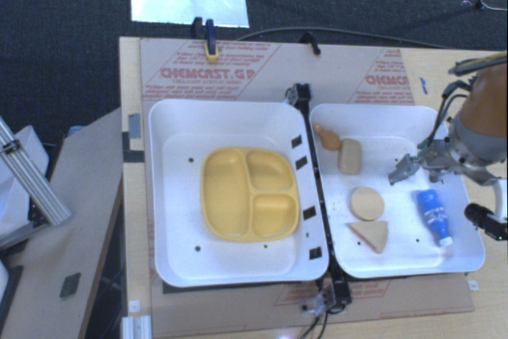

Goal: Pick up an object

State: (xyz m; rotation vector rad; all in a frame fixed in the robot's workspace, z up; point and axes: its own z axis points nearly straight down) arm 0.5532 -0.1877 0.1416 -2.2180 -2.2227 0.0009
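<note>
The claw [406, 167] hangs low over the right-hand shallow white bin [476, 250], and whether it is clenched or released I cannot tell (too small and dark). Nothing is lifted yet, so the pick is all to do. Just beside it lies the blue plastic bottle with a white cap [433, 215]; the round tan biscuit-like disc [367, 203] sits a little further off.

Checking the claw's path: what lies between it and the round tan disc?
In the camera view, bare white bin floor lies between the claw and the round tan disc; nothing stands there.
</note>
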